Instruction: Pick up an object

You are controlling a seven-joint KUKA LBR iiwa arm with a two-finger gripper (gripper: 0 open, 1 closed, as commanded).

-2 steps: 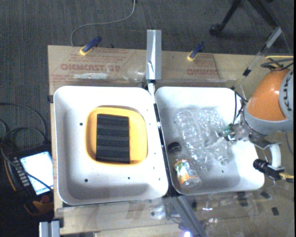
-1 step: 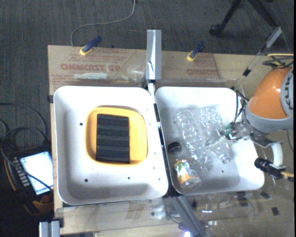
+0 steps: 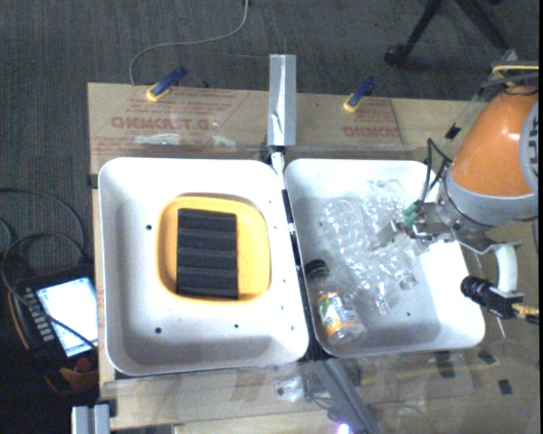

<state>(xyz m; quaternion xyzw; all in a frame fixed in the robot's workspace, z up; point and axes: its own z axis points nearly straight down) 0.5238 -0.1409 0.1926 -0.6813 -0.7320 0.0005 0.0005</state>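
Your gripper sits over the clear plastic cups; the small bottle lies at 7 o'clock. Can't tell its grip state.

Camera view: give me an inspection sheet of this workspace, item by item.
Surface: bench bearing left bin and right bin.
Job's things: yellow tray with black insert in left bin; clear plastic items, small bottle and black cap in right bin.
Clutter: two clamps on the bench's far edge.
End effector: over right bin, grip unclear.
Cables: wire on floor.
Surroundings: carpet, chair base, tablet.
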